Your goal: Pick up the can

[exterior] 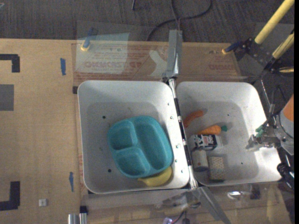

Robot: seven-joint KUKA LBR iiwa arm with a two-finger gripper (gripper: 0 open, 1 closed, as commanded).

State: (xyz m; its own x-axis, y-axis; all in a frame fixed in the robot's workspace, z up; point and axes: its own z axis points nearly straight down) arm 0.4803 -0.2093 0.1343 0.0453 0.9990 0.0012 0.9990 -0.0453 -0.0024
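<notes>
Gripper: the gripper [256, 141] is seen at the right side of the right bin [243, 94], low over the bin floor near the right wall.
Fingers: whether they are spread or closed cannot be told at this size; nothing is seen between them, and no object is touched.
Arm: a grey arm with an orange band [288, 113] is seen entering from the right edge.
Can: one can [200, 160] is seen lying on its side near the front left corner of the right bin, well apart from the gripper.
Neighbours of the can: a small black-and-white carton [206, 141] lies just behind it; a tan speckled block [216, 168] lies just beside it on the right.
Carrots: two orange carrot-like pieces are counted, one [193, 117] near the dividing wall and one with a green end [214, 129] just behind the carton.
Left bin: one left bin [93, 97] holds one teal divided plate [140, 146]; one yellow banana [156, 178] is partly covered by the plate's front edge.
Bins: two white bins are counted, set side by side and touching along a metal strip.
Table: a tan table [37, 125] carries black tape marks and blue tape strips; a clear sheet with reversed red lettering lies behind the bins.
Room: dark carpet with a black cable [187, 3] is seen beyond the table; yellow-handled clamps [275, 17] stand at the upper right.
</notes>
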